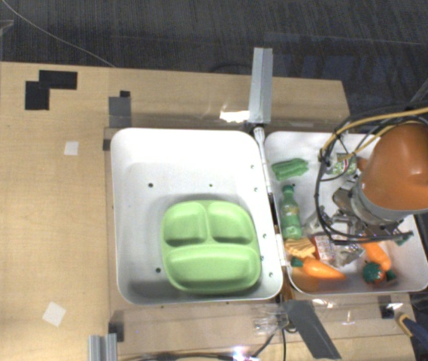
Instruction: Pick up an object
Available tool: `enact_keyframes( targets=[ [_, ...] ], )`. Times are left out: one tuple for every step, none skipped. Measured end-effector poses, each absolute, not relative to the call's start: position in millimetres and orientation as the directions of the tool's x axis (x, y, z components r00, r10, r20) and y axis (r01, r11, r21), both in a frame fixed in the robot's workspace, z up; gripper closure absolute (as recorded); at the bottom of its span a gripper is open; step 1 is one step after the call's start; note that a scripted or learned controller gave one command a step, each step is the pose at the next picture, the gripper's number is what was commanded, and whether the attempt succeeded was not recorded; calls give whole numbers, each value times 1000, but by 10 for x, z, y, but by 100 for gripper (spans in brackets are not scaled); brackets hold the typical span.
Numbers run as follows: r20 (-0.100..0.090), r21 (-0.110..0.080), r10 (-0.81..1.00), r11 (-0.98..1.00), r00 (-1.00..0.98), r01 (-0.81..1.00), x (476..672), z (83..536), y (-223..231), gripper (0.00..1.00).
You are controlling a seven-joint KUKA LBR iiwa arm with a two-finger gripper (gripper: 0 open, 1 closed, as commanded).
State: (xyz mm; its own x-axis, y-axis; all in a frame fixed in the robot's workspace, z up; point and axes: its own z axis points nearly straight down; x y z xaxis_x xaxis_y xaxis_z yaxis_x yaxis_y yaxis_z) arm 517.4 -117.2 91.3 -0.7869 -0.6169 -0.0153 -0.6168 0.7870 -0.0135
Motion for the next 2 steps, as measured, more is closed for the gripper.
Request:
enact_keyframes(
  targets=[
    [-27, -21, -622, 783, -783, -622, 5223, 1043, -1145, 100],
    [-11, -18, -706, 708, -708, -706, 5538, 2370, -1595, 100]
  ],
)
